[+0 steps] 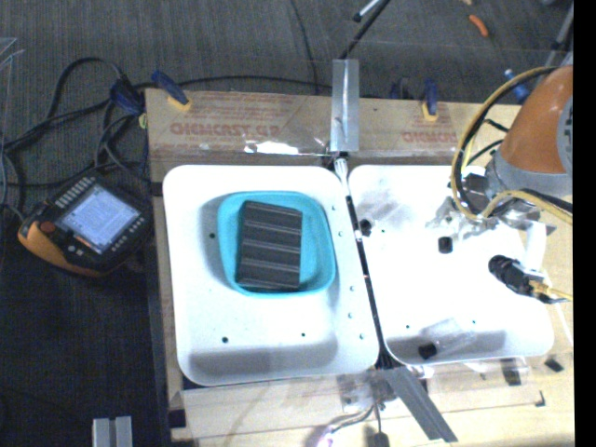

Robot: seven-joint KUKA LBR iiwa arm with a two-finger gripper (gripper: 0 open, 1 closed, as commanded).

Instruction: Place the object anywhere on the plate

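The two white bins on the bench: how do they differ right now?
The left bin holds a blue plate with a dark ribbed block lying on it; the right bin holds no plate, just a few small dark bits. The arm hangs over the right bin, not the left bin. Both are shallow, white, and sit side by side, touching along the middle.

A teach pendant [88, 223] lies left of the bench, cables [79, 91] looping behind it.
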